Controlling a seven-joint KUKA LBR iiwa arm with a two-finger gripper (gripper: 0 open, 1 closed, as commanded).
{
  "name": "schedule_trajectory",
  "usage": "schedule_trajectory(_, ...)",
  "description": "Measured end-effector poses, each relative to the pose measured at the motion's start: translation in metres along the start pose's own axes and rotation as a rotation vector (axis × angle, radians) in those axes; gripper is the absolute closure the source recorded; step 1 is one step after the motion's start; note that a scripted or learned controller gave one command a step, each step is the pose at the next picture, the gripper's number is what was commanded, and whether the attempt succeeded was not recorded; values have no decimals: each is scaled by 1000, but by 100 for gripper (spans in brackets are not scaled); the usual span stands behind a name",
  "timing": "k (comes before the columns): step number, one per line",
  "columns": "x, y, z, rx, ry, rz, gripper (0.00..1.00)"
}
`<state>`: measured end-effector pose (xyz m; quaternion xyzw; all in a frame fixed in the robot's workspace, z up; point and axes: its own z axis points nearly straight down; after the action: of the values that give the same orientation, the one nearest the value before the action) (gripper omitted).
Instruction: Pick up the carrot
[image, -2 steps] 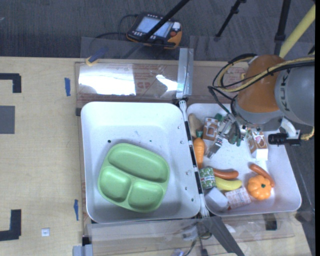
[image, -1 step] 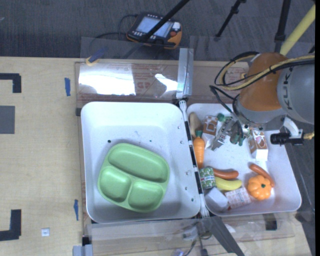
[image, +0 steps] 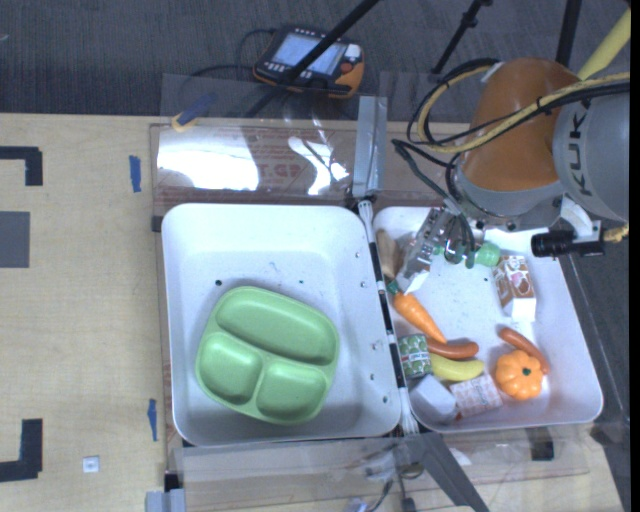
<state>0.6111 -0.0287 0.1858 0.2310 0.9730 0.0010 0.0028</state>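
1. gripper (image: 428, 252) hangs over the upper-left part of the right bin (image: 580, 390), just above the carrot's top end. can't tell if it's open or closed, nothing visibly held.
2. carrot (image: 418, 314) lies on the right bin floor near its left wall, tilted, thick end up-left, tip pointing down-right toward the sausage (image: 452, 350).
3. also in that bin: banana (image: 457, 369), small pumpkin (image: 520, 374), green-labelled can (image: 414, 352), white packet (image: 476, 397), carton (image: 517, 280). labels too small to read.
4. left bin (image: 200, 235) holds a green divided plate (image: 267, 352).
5. arm casing at right reads "ku", rest cut off.
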Motion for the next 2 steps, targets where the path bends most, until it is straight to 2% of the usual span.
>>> schedule_trajectory(1,0,0,0,0,0,1,0)
schedule_trajectory(2,-1,2,-11,-5,-7,0,100)
